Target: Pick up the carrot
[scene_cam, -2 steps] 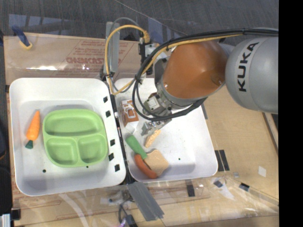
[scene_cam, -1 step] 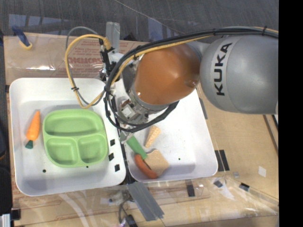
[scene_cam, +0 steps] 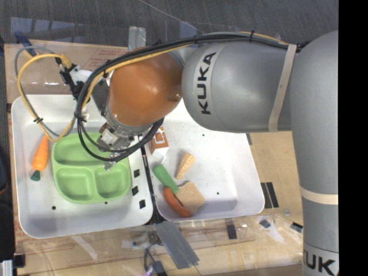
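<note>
Carrot (scene_cam: 39, 156) lies along the left wall of the left bin (scene_cam: 34, 217), leafy end toward the front edge, just beside the green divided tray (scene_cam: 75, 180). Gripper (scene_cam: 109, 164) hangs over the tray's right compartments, well apart from the carrot; whether its fingers are apart or together, cannot tell. Yellow and black cables (scene_cam: 34, 96) loop over the bin's back-left corner. Right bin (scene_cam: 230, 160) carries a second carrot (scene_cam: 175, 203), a bread slice (scene_cam: 191, 195) and a cone (scene_cam: 184, 164) near its front edge.
</note>
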`<state>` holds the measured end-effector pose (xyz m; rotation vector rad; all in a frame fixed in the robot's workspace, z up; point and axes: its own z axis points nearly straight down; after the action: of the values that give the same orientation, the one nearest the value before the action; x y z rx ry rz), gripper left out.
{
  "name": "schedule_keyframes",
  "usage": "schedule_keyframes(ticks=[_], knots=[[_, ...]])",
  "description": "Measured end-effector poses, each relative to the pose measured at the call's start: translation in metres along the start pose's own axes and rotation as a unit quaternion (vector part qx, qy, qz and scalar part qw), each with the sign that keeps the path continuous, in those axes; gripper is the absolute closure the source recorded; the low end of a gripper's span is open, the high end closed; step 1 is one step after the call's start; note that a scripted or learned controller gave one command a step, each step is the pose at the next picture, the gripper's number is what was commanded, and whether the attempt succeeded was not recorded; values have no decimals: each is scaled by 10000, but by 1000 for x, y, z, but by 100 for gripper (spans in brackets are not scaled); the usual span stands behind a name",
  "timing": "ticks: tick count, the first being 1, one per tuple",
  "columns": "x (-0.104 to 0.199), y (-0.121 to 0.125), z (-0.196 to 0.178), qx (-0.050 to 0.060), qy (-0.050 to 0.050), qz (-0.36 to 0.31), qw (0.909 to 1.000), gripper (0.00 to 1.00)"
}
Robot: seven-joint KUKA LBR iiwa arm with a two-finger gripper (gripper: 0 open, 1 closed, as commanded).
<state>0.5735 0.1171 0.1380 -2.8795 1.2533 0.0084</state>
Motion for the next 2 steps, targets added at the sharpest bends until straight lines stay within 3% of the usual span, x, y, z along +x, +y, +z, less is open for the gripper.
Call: schedule_keyframes(ticks=[1,2], knots=[[-58,-35,-61,17,18,-2064,9785,100],[-30,-116,-15,-12,-6,-2611,9653,100]])
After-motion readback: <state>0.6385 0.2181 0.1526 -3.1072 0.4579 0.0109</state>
